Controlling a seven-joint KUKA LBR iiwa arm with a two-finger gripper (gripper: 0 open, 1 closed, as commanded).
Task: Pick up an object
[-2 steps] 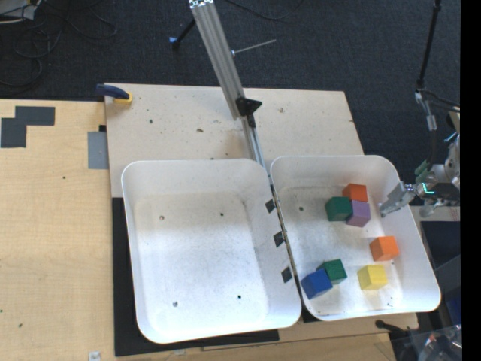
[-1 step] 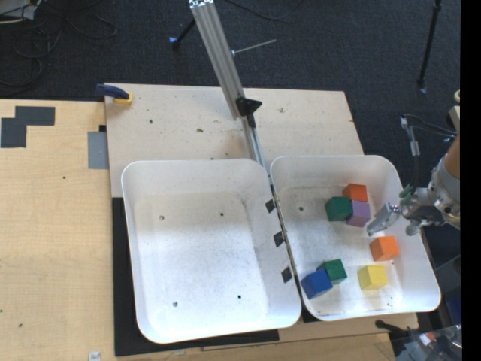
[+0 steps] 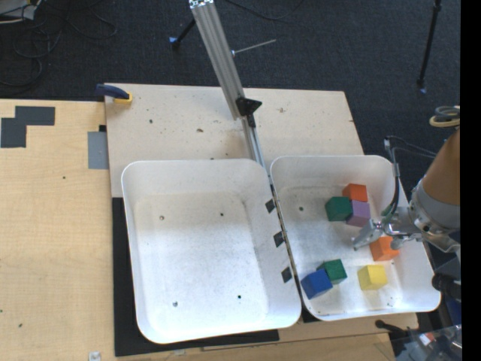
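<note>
Dark carpet surrounds the tabletop (image 3: 301, 119), where I see two white bins. Left bin (image 3: 150, 194) sits at centre frame. Right bin (image 3: 331, 168) holds blue (image 3: 316, 283), green (image 3: 339, 208), purple (image 3: 360, 212) and yellow (image 3: 372, 277) cubes. At right, the gripper (image 3: 380, 239) touches an orange cube (image 3: 384, 249); I cannot tell how its fingers stand.

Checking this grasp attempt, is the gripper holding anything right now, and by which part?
Cannot be told. The gripper is low in the right bin, right at an orange block, but the view is too small to show a hold.
</note>
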